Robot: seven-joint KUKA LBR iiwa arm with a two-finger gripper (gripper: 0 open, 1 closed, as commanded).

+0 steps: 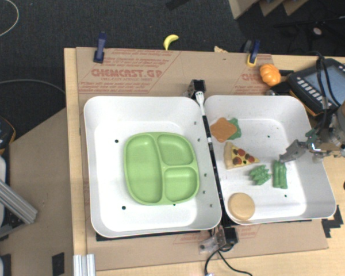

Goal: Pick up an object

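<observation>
In the right bin (pixel 316 203) lie several toy foods. A brown patty with a green leaf (pixel 224 129) rests near the bin's left wall, and below it is a pizza slice (pixel 238 156). A green broccoli piece (pixel 260 175) and a long green piece (pixel 280 176) lie side by side at the middle. At the front sits a tan round bun (pixel 241 206). My gripper (pixel 291 152) reaches in from the right and hangs over the bin's right half. Its tip is just above the top end of the long green piece. I see nothing held in it.
The left bin (pixel 98 154) holds a green divided plate (pixel 161 168). A black hinge strip (pixel 208 148) runs between the bins. On the cardboard behind are an orange toy (pixel 269 73), a yellow banana (pixel 171 41) and two blue clamps (pixel 99 48). A black device (pixel 313 86) sits at the right.
</observation>
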